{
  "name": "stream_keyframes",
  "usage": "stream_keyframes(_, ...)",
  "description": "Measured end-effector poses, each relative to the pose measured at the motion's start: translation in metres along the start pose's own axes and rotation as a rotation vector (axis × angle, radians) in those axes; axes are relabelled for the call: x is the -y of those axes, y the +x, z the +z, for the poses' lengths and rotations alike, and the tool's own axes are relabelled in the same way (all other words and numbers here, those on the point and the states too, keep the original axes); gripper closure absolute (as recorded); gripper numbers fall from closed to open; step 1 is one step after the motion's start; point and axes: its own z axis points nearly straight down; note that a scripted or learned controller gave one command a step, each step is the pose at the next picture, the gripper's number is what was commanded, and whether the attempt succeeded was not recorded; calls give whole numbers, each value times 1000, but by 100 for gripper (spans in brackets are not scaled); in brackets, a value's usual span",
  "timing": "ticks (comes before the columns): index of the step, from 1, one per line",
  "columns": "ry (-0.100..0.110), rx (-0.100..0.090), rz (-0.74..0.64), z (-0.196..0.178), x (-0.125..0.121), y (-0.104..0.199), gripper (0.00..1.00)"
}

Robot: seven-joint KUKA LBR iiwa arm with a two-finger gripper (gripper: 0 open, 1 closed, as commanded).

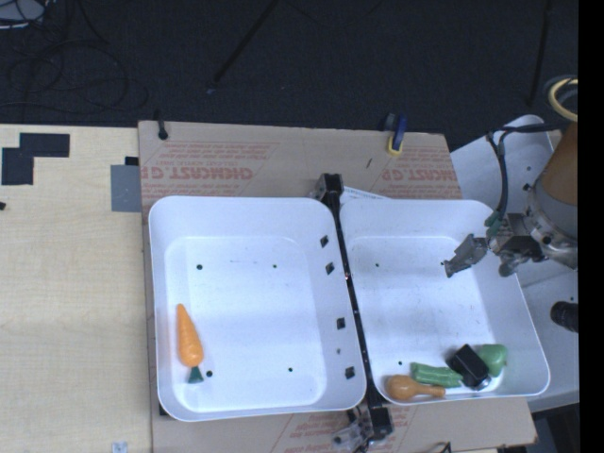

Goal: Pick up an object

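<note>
Hovering over the right bin [510, 281], hand [486, 256] spread, nothing gripped

Red printed lettering on the cardboard sheet [283, 163] behind the left bin [160, 253] appears upside down and reads roughly "CHEMCRZT, G.P"; a second partial red print sits behind the right bin [528, 347], and more red print by the bins' front edge is illegible
</note>
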Motion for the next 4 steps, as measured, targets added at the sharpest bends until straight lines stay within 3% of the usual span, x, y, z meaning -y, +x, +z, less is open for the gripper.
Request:
stream_keyframes(1,-4,2,4,-71,55,-44,0)
stream_keyframes(2,-18,6,-4,-243,-1,-36,0)
stream_keyframes(3,-5,3,0,-286,-13,-59,0)
stream_keyframes(4,-2,1,-6,-281,-114,-56,0)
